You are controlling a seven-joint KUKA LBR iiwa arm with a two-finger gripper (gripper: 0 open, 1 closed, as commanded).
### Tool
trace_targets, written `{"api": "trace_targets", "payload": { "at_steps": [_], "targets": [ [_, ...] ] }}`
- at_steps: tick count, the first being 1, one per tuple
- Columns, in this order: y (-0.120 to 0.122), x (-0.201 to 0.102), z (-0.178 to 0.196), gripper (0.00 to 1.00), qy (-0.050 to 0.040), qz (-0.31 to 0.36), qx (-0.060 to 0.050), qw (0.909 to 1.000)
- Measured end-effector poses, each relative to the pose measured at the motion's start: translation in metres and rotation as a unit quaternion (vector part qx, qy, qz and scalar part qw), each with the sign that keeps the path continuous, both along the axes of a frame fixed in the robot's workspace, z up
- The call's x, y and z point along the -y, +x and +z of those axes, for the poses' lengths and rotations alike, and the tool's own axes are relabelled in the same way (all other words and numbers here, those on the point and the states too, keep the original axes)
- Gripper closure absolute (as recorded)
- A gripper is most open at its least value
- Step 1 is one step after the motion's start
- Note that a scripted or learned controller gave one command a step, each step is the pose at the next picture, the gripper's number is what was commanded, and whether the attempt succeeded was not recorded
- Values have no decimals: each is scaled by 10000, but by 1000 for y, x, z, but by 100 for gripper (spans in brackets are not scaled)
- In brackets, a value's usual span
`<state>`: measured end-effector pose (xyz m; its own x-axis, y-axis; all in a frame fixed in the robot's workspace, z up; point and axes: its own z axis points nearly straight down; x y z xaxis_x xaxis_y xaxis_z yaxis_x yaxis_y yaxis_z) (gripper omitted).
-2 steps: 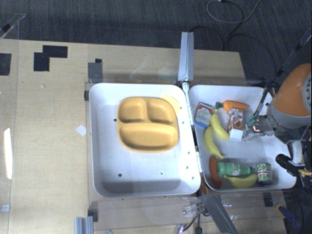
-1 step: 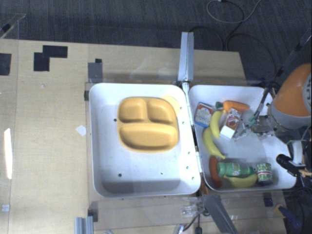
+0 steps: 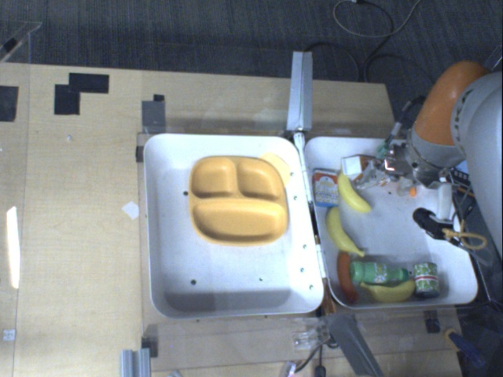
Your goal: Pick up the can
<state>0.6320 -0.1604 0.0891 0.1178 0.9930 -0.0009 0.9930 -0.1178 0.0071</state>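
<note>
The can point(image 3: 425, 279), small with a green band, is in the near right corner of the right bin point(image 3: 391, 228). It is close to the bin's front wall, and I cannot tell whether it stands or lies. Just to its left a green bottle point(image 3: 380, 273) lies on its side, and a banana point(image 3: 390, 292) lies along the front wall below the bottle, reaching almost to the can. A red item point(image 3: 343, 274) sits at the bottle's left end.

Two more bananas lie further up the bin, one point(image 3: 343, 232) near the left wall and one point(image 3: 354, 194) above it. Beside the upper one is a small red and white carton point(image 3: 324, 188).

The gripper point(image 3: 383, 170) hangs over the far part of the right bin, well apart from the can. Whether it is open or closed cannot be told. No item is seen in its grasp. The arm point(image 3: 440, 116) enters from the right.

The left bin point(image 3: 169, 234) holds a yellow sectioned tray point(image 3: 238, 199).
</note>
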Motion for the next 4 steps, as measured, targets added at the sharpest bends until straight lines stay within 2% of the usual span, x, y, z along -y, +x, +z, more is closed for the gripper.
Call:
{"api": "trace_targets", "payload": {
  "at_steps": [1,2,3,4],
  "targets": [
    [3,-2,13,100,-6,45,32,10000],
    [27,38,-4,100,116,-162,-338,9992],
    [2,35,-1,100,-11,1238,2,9923],
    [39,44,120,100,-30,2704,14,9627]
  ]
}}
